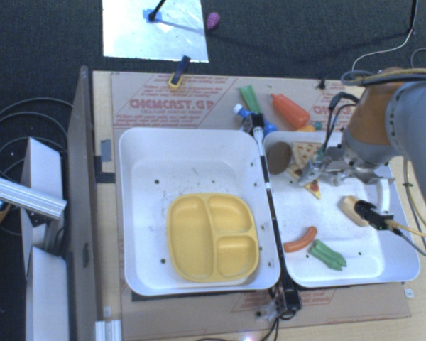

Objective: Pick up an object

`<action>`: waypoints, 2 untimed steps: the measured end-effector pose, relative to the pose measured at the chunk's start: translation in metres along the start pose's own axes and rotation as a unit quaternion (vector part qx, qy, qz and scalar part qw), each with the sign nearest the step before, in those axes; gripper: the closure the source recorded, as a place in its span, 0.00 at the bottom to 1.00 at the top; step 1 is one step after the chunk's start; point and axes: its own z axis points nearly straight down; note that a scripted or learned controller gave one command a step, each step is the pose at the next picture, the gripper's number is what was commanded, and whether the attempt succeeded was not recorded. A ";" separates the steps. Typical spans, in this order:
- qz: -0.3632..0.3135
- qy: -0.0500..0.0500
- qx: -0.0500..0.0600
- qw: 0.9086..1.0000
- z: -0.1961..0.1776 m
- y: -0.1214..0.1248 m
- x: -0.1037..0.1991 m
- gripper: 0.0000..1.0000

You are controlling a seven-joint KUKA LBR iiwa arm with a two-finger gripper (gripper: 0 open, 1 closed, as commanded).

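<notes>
Right bin [405,261]: hand [314,175] beside far wall.

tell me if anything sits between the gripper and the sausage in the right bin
Nothing visible does. The gripper hovers over the pizza slice near the bin's top left, and the sausage lies lower down on bare white bin floor. The green piece lies beyond the sausage, not between.

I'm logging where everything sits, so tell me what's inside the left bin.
The left bin holds one yellow divided tray, lying flat toward the near right corner, with three compartments that look bare. A few dark specks dot the bin floor. Whatever lies under the tray is covered.
</notes>
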 end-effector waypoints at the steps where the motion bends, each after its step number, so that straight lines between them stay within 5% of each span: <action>1: -0.003 0.000 0.004 1.000 0.000 0.051 0.031 0.00; 2: -0.003 0.000 -0.002 1.000 -0.012 0.052 0.029 1.00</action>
